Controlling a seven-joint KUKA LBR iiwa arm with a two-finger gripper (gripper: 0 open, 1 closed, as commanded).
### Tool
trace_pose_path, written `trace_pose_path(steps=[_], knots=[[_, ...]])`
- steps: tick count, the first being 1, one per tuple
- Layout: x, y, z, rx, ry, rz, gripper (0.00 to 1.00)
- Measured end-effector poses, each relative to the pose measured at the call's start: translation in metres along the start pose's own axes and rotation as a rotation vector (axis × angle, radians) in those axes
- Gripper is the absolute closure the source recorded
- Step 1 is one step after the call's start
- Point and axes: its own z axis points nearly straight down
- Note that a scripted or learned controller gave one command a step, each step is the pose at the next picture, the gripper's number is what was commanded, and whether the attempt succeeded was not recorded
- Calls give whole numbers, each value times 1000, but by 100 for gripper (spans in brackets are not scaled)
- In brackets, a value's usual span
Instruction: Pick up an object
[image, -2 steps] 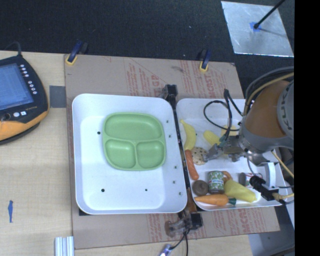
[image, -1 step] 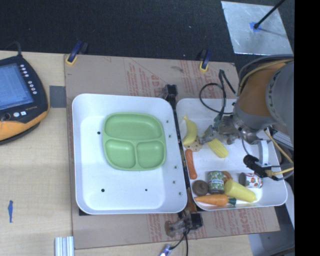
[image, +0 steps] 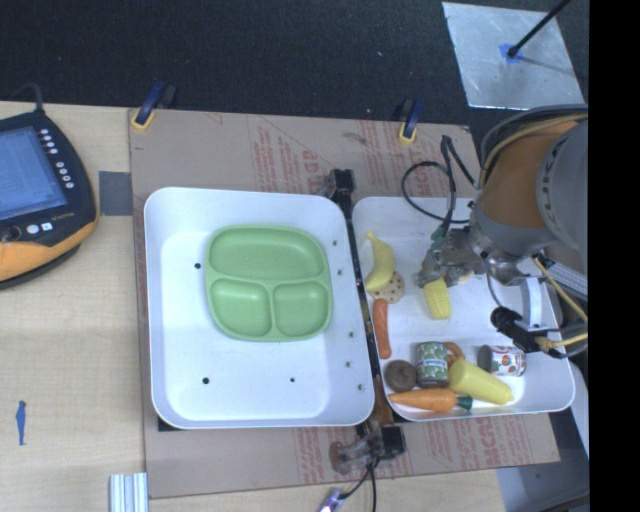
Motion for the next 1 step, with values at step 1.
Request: trace_pose_path(steps=[1], knots=[[71,-8,-110,-1,0,0,100]])
